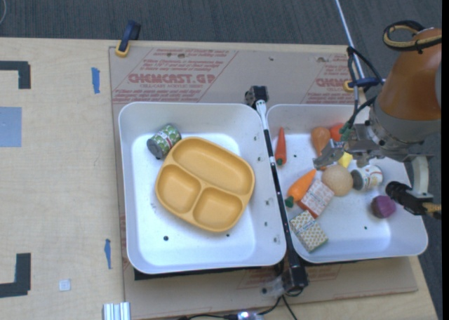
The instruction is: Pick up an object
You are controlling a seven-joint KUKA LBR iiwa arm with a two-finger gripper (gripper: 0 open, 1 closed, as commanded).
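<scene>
Camera view: right bin (403,241) packed tight, pincer (339,156) low over the beige ball (337,181). Can't tell how wide it's open, or if anything's held. Best to drop straight down, centred, clear of the checkered box (317,198) and orange carrot (301,184).

Bench: pale wood top (56,192), reaching the left edge.
Board: printed cardboard sheet (210,73) lying on the bench, under both bins.
Left bin: white (137,171), on the board.
Right bin: white (407,238), touching the left bin's side.
Tape: blue strip (95,80) near the board's back left corner.
</scene>
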